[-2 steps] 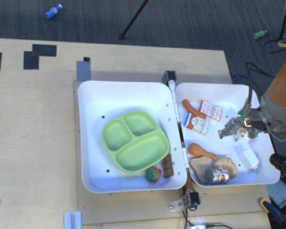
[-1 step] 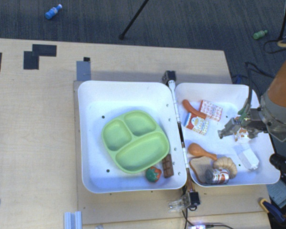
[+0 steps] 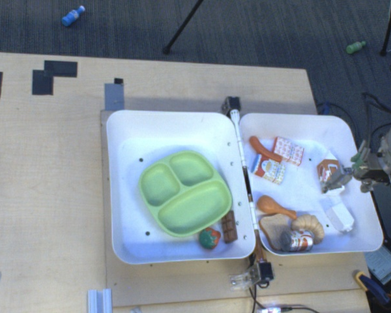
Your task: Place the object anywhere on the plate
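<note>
The gripper (image 3: 344,177) hangs at the right bin's (image 3: 313,126) right edge, jaws spread, pinching nothing. The green plate (image 3: 186,194) lies in the left bin (image 3: 156,119). Best to settle squarely over one item before closing.

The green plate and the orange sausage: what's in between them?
In the camera view, the two bins' touching walls lie between the green plate and the orange sausage, plus bare white bin floor.

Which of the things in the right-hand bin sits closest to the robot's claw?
The small brown packet, just left of the gripper by the bin's right wall. The white block lies lower down, the hot dog and carton further left.
</note>
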`<state>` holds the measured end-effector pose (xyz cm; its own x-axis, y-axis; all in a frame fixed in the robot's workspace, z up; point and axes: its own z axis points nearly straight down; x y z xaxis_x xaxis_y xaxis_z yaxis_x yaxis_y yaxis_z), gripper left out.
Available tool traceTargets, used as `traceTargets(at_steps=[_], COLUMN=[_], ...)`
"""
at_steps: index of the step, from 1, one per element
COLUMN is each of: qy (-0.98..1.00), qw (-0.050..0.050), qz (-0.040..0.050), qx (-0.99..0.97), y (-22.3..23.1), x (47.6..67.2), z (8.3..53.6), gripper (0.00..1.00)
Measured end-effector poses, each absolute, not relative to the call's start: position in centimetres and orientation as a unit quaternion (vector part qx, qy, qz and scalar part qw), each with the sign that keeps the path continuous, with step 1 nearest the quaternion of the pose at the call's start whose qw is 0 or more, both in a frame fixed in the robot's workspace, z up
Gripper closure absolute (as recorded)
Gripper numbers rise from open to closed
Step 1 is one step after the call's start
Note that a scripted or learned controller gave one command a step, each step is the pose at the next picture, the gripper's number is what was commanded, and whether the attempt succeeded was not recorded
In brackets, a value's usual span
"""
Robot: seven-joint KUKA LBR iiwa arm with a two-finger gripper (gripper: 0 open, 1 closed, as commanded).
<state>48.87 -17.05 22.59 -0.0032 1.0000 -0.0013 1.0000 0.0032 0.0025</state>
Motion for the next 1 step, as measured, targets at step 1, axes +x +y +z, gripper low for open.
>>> traceTargets(at_steps=[1], qy=[0.708], qw=[0.001], qz=[0.0006], qx=[0.706], y=[-17.03], x=[48.88], z=[22.59], gripper=[0.0])
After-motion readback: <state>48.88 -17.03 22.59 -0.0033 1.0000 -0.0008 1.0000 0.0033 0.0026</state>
